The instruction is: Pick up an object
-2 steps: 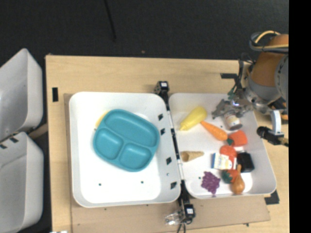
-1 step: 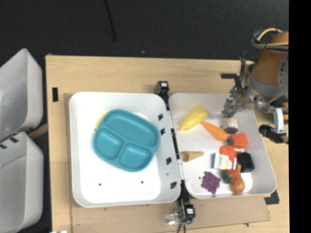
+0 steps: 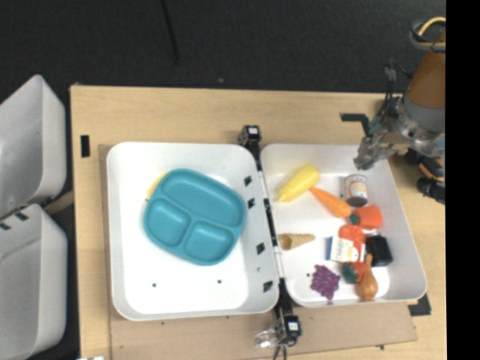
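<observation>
My gripper (image 3: 367, 154) hangs over the far right corner of the right bin (image 3: 300, 216), above and just behind a small dark can (image 3: 357, 190). Nothing shows between its fingers. In that bin lie a yellow corn-like piece (image 3: 298, 183), an orange carrot (image 3: 331, 201), an orange-red piece (image 3: 367, 217), an ice cream cone (image 3: 296, 240), a small printed box (image 3: 345, 249), a black block (image 3: 378, 250), purple grapes (image 3: 325, 281) and a brown pear-like piece (image 3: 365, 284).
The left bin (image 3: 135, 276) holds a teal divided plate (image 3: 195, 216) with something yellow (image 3: 156, 185) peeking from under its far left rim. Black clips run along the seam between the bins. Bare wooden bench surrounds both bins.
</observation>
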You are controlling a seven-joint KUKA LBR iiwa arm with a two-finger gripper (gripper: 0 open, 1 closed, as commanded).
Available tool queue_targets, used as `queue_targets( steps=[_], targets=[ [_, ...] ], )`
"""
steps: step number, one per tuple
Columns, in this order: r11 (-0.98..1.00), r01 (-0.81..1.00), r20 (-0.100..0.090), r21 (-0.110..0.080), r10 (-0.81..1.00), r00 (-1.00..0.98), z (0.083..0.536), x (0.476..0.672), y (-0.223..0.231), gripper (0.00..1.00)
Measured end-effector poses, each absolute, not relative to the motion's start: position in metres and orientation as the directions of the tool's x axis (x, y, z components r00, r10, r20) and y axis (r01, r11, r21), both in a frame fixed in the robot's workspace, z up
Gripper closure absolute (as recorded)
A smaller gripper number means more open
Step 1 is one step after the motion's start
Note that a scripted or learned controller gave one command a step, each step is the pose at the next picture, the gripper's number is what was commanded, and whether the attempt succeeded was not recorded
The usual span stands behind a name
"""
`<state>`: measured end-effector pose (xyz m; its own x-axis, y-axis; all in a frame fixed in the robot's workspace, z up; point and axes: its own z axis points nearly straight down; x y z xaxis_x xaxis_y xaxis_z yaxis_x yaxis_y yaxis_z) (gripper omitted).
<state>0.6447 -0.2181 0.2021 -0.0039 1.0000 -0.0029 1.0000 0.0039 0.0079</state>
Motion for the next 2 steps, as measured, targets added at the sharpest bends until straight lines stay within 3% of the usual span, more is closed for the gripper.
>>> queue_targets(
  steps=[1,2],
  targets=[
    [0.006,1.0,-0.002,0.006,1.0,-0.006,0.244,0.646,-0.22,1.0],
    [0.006,1.0,0.001,0.002,1.0,-0.006,0.254,0.647,-0.17,1.0]
  ],
)
